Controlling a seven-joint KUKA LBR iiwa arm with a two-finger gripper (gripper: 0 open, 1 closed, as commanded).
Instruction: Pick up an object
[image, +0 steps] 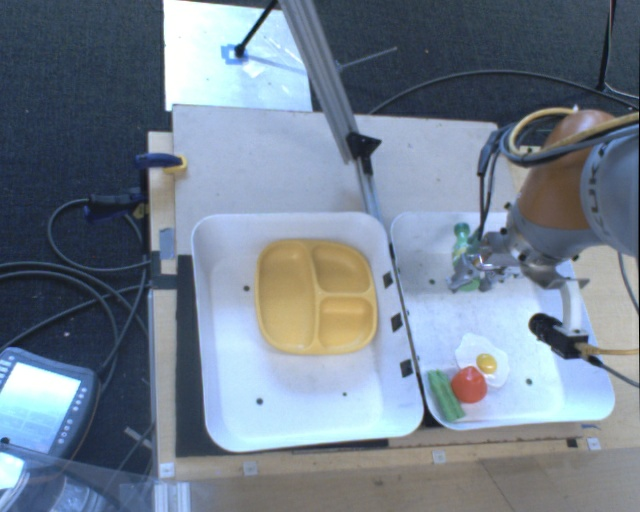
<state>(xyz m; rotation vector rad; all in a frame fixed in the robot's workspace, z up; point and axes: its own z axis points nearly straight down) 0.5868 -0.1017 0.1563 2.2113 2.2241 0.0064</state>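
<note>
In the right bin, a small green object lies near the far left corner. My gripper hangs just in front of it, low over the bin floor. I cannot tell whether it touches the green object. Toward the bin's front lie a toy fried egg, a red tomato and a green pod, close together and well apart from the gripper.
The left bin bears a yellow divided plate. A slanted metal pole comes down to the ridge between the bins. The arm's grey and orange body overhangs the right bin's far right side, and a black cable fitting juts over its right side.
</note>
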